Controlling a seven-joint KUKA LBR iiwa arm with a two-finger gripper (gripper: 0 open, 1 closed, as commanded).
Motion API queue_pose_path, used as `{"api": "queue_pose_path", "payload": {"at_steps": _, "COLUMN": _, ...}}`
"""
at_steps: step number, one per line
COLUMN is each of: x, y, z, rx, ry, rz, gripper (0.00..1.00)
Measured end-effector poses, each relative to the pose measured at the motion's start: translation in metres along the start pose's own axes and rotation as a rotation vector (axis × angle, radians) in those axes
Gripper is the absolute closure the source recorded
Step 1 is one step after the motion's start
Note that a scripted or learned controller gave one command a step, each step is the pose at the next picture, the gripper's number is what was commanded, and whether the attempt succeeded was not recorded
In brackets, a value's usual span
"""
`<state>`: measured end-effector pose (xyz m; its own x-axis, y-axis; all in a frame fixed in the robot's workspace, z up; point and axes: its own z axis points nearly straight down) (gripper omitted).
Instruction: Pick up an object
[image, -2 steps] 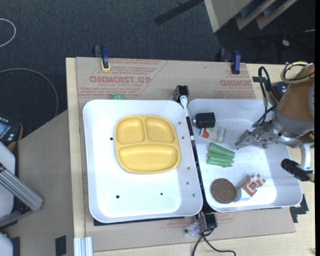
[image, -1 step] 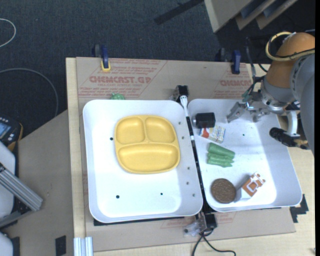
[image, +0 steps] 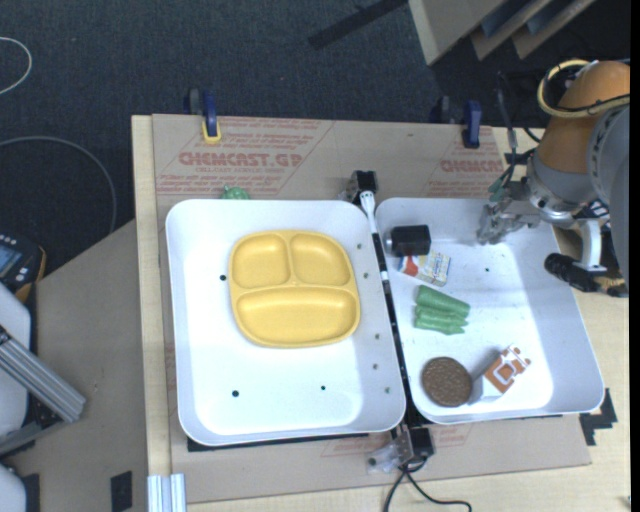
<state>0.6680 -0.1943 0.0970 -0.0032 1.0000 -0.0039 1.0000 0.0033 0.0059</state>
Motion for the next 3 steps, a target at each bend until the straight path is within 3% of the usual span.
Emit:
{"api": "queue_pose_path", "payload": {"at_steps": 1, "x": 0.098, "y": 0.0, "z": 0.011, "rx": 0.001, "ry": -0.002, "rz": -0.004, "gripper": 1.0}}
{"api": "queue_pose_path", "payload": {"at_steps": 2, "x": 0.095, "y": 0.0, "z": 0.0, "rx": 0.001, "ry": 0.002, "rz": 0.002, "gripper": 1.0}}
{"api": "queue_pose_path", "payload": {"at_steps": 3, "x": 0.146, "y": -0.022, "z": -0.046, "rx": 0.007, "ry": 0.003, "rz": 0.005, "gripper": 1.0}}
